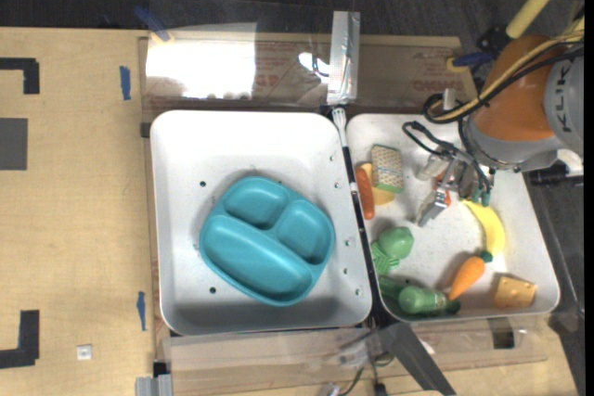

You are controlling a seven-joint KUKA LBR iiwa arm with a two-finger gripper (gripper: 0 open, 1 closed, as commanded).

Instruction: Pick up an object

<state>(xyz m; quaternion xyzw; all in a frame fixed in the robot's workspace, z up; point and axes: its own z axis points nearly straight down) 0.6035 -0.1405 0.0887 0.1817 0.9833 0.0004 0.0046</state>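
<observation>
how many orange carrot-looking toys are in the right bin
2. One carrot lies near the front of the right bin, beside the banana; another lies along its left wall. More may hide under the arm.

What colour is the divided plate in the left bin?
Teal blue, all over; the plate shows clearly in the camera view.

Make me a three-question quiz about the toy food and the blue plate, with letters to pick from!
1. Where is the blue plate?
A. left bin
B. right bin
C. on the floor

2. What colour is the banana?
A. red
B. yellow
C. purple

3. How does the carrot sit?
A. lying in the right bin
B. on the blue plate
C. hanging in the air

Answers: 1 A, the plate fills the left bin. 2 B, it is plain yellow. 3 A, it lies on the bin floor near the banana.
</observation>
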